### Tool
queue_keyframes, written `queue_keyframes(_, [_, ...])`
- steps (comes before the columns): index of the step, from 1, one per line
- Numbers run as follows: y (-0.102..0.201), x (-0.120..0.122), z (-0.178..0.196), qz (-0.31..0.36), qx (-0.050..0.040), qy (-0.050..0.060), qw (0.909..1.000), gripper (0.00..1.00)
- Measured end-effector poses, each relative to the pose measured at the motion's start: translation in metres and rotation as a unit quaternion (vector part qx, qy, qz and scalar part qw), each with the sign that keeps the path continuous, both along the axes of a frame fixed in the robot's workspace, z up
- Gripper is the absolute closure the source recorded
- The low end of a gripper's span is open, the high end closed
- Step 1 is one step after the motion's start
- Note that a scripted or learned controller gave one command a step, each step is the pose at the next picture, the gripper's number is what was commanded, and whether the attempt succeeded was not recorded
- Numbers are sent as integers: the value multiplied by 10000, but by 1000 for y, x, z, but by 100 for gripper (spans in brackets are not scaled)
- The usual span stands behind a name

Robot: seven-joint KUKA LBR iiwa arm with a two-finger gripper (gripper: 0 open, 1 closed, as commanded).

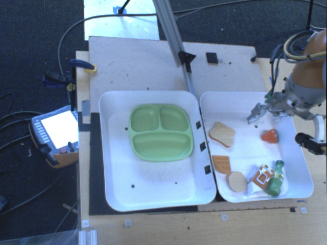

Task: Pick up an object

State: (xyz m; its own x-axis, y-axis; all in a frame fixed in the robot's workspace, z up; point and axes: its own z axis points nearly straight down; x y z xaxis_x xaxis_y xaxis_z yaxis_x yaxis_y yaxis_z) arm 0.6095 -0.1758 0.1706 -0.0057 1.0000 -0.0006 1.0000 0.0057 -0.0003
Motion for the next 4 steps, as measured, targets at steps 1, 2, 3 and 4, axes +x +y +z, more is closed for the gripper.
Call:
queue_keyframes(1, [10, 2, -51, 5, 4, 4, 10000, 0])
queue_keyframes(2, [10, 3, -86, -8, -3, -18, 10000, 0])
queue_keyframes(3, [10, 5, -72, 5, -8, -57, 10000, 100])
queue_keyframes(4, [12, 0, -25, -6, -3, -28, 10000, 100])
